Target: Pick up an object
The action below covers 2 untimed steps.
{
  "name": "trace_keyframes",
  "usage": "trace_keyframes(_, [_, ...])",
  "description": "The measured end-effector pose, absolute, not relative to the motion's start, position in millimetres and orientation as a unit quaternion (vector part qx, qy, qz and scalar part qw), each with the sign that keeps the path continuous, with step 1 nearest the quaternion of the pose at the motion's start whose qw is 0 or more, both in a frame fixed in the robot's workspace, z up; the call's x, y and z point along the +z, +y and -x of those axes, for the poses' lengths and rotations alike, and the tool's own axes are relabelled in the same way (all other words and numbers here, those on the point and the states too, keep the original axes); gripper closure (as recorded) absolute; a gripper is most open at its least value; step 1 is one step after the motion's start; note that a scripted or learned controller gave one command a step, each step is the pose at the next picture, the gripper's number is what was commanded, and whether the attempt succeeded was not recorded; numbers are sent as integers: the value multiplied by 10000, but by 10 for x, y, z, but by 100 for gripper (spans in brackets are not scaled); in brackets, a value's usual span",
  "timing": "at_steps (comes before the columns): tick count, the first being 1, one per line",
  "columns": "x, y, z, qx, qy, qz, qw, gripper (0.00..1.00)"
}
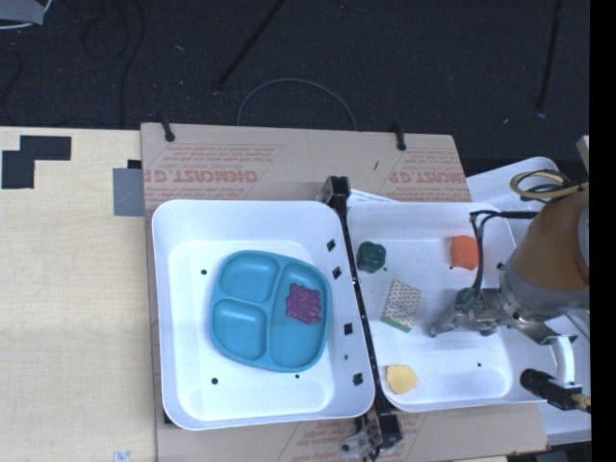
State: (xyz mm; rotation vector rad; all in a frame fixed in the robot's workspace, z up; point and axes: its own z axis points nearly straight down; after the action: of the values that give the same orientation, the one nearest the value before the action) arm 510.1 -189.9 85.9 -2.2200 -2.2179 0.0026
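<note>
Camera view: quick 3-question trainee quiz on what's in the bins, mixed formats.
1. True or false: the purple item lies in the blue tray.
2. Which bin holds the green ball? A) left B) right
3. Fill in: the yellow item sits near the right bin's ____ edge in the image.

Key: 1 true. 2 B. 3 bottom. The gripper hovers low in the right bin, beside the sponge.

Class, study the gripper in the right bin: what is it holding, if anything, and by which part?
It cannot be told: the gripper sits low in the right bin, with nothing visible between its tips; the sponge lies apart.
</note>
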Motion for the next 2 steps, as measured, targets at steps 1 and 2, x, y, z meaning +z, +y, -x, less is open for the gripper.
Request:
trace_keyframes(1, [989,-1915,-5111,-2,-7052,7091,4,100])
trace_keyframes(2, [1575,-1836,-5133,-4,-7077,7066,-2,100])
